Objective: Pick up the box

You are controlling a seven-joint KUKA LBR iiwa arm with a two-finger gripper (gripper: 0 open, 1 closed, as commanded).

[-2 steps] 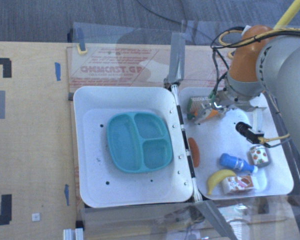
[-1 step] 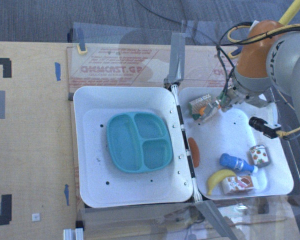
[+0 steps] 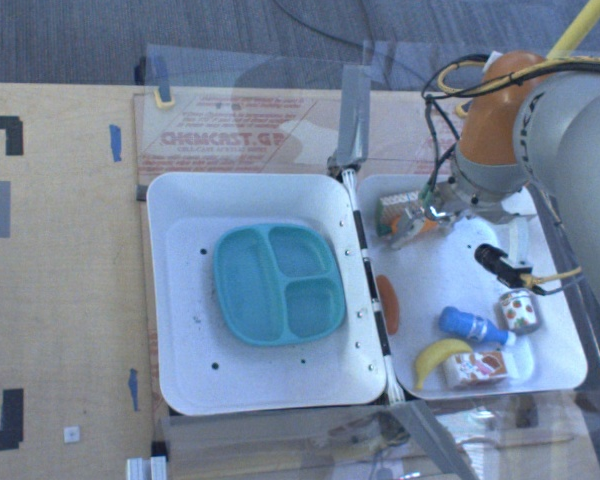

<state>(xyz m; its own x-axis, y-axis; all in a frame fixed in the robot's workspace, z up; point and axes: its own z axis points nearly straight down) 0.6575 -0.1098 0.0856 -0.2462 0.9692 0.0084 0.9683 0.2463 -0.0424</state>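
Note:
The box (image 3: 477,368) is a small red and white carton lying near the front edge of the right bin (image 3: 560,368), between a banana (image 3: 435,356) and the bin's front right corner. My gripper (image 3: 408,224) hangs low over the back left corner of that bin, well behind the box and apart from it. A small greyish thing (image 3: 396,208) sits right at the gripper's tip; whether it is touched or held is unclear.
In the right bin a red sausage (image 3: 387,303) lies along the left wall, with a blue bottle (image 3: 470,325) and a round patterned cup (image 3: 520,311) just behind the box. The left bin (image 3: 180,228) holds a teal divided plate (image 3: 278,283).

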